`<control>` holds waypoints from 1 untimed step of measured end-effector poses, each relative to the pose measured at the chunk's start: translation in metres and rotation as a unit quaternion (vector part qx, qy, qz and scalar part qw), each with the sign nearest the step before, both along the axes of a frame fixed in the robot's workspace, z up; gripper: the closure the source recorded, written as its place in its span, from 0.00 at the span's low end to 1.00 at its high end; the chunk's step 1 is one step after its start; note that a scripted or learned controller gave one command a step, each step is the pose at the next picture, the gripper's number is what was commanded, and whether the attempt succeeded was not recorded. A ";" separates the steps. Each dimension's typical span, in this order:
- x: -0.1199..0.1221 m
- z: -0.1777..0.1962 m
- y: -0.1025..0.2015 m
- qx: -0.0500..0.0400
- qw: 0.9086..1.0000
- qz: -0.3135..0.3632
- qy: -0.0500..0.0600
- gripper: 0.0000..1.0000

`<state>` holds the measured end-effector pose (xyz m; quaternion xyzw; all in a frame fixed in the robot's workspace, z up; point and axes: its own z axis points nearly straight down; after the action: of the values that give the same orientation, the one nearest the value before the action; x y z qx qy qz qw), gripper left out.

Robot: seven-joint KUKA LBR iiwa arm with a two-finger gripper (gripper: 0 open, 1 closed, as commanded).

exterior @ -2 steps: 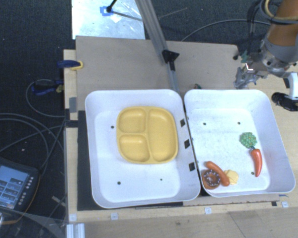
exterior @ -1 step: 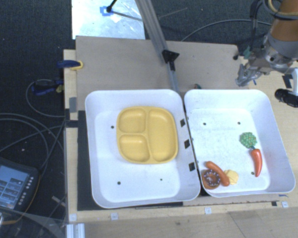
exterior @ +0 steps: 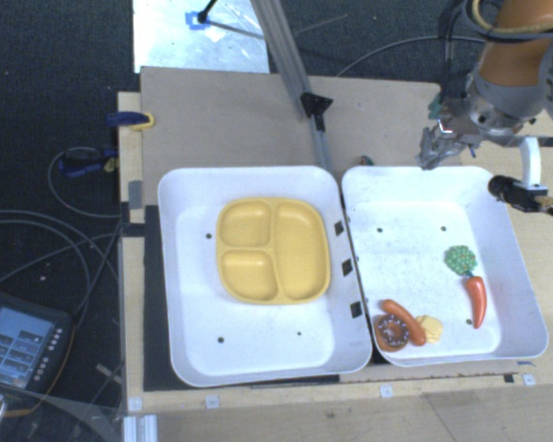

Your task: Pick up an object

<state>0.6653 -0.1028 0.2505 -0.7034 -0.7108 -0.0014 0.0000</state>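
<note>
White plastic forms the right bin (exterior: 415, 247), whose middle is left bare. A carrot (exterior: 476, 299) is seen at its four o'clock edge, sausage (exterior: 403, 320) at six. The pincer (exterior: 435, 151) is poised above the twelve o'clock rim; its grip state cannot be told.

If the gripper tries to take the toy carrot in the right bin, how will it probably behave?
The carrot looks like a small plastic toy, so it is probably stiff and light. Its tapered, rounded body lies flat on the right bin floor, so it may roll or slip from the fingers. The green top looks bumpier and may give a better hold.
</note>
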 end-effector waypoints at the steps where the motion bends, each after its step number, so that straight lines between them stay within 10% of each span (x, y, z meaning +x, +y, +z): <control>1: -0.015 0.006 0.051 0.000 1.000 0.000 0.001 1.00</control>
<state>0.6499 -0.0522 0.2567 -0.7031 -0.7110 -0.0012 0.0005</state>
